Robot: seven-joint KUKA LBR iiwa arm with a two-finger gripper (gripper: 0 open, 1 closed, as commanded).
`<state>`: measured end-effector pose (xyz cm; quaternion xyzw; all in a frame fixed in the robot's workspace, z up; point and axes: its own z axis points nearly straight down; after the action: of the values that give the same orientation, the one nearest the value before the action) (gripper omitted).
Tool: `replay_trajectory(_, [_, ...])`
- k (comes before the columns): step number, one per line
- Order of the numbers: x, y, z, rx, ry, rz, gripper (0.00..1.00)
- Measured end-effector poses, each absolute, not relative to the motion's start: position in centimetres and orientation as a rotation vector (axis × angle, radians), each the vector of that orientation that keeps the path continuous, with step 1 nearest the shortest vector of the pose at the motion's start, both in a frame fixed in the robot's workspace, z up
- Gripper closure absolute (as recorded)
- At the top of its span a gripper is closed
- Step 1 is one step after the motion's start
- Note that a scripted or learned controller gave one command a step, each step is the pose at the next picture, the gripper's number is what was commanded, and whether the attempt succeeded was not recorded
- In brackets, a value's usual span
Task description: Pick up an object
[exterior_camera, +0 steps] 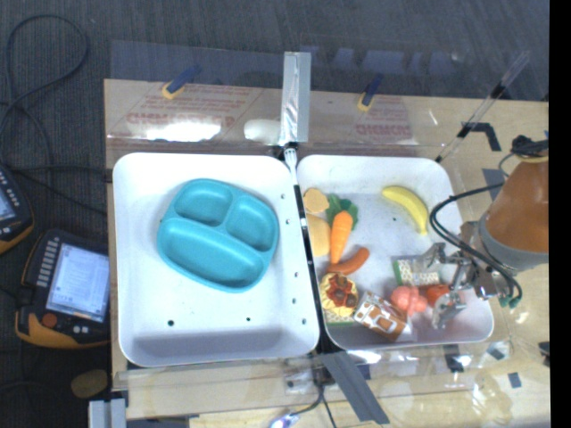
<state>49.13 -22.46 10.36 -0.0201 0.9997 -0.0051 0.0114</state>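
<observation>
Low over the near right corner of the right shallow white bin [446,178] hung the arm's two-finger hand [449,303], its metal parts tangled with cables, and I could not tell from the slanted view whether it gripped anything or how it was set. Above it rose the grey arm [500,239] with its orange band [526,205], reaching in from the right. Just beside the hand, toward the bin's middle, lay a small pinkish-red rounded toy [407,299], with a red piece [435,294] touching or nearly touching the hand; whether that piece sat within the grip was unclear. A small green-and-white printed packet [413,267] lay just behind these. Near the bin's front edge rested a brown-and-white wrapped snack packet [379,317], and beside it a dark red and yellow patterned toy [339,292]. Further left sat an orange plastic carrot with a green top [340,231], a reddish sausage-shaped toy [352,260] lying aslant below it, and a pale tan rounded piece [315,201] against the left wall. A yellow plastic banana [406,205] lay apart toward the far side. The left shallow white bin [143,328] held a turquoise plastic divided plate [219,234], tilted in the frame, with three compartments. Both bins stood side by side on the bench [526,382].
</observation>
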Motion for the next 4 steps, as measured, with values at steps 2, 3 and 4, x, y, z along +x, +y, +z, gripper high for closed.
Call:
replay_trajectory(2, [55.1,-19.4,9.0,0.385,3.109,0.015,0.0])
replay_trajectory(3, [63.6,-15.1,9.5,0.828,3.027,-0.002,0.0])
replay_trajectory(4, [57.8,-13.6,9.0,0.953,2.981,-0.005,0.0])
